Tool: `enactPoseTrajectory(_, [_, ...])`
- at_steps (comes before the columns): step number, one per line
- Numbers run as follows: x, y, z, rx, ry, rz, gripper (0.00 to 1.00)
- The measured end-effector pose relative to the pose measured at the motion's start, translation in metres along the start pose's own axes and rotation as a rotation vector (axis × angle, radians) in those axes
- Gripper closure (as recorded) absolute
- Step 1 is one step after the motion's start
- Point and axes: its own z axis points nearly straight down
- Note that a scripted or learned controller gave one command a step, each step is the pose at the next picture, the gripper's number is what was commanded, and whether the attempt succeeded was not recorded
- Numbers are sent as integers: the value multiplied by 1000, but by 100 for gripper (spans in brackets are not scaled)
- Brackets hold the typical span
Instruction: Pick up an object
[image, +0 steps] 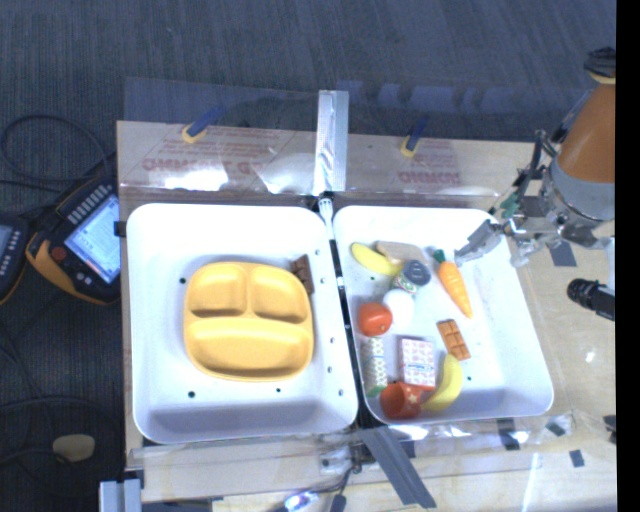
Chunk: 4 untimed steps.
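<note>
**Arm poised at the rim of the right bin, nothing lifted yet**

A pale wooden bench (560, 420) on dark carpet carries two shallow white bins side by side. At the lower edge of the frame, the right bin (520, 385) holds its nearest items: a red tomato-like piece (398, 400), a yellow banana (447, 385) curling around a small printed box (417, 361), and a brown bar (454, 339). Farther up lie a red ball (375, 319), a white egg shape (398, 304), a carrot (455, 287) and a second banana (369, 259). The left bin (160, 400) holds a yellow divided tray (248, 320).

At the upper right, the gripper (478, 246) hangs over the right bin's upper right corner, just beside the carrot's top; whether its fingers are spread or closed I cannot tell. Nothing is visibly held, so I judge this the approach step. The carrot looks the likeliest target: its long axis runs from upper left to lower right, thick green-topped end toward the gripper, tip pointing down-frame. The next move calls for descending over its middle, with the fingers set across that axis.
</note>
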Motion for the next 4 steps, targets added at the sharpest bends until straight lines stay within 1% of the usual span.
enactPoseTrajectory(1, [-4, 0, 127, 0, -3, 77, 0])
enactPoseTrajectory(2, [-8, 23, 154, -7, -6, 56, 0])
enactPoseTrajectory(3, [-7, 25, 143, -11, -6, 54, 100])
enactPoseTrajectory(4, [68, 55, 65, 0, -1, 45, 100])
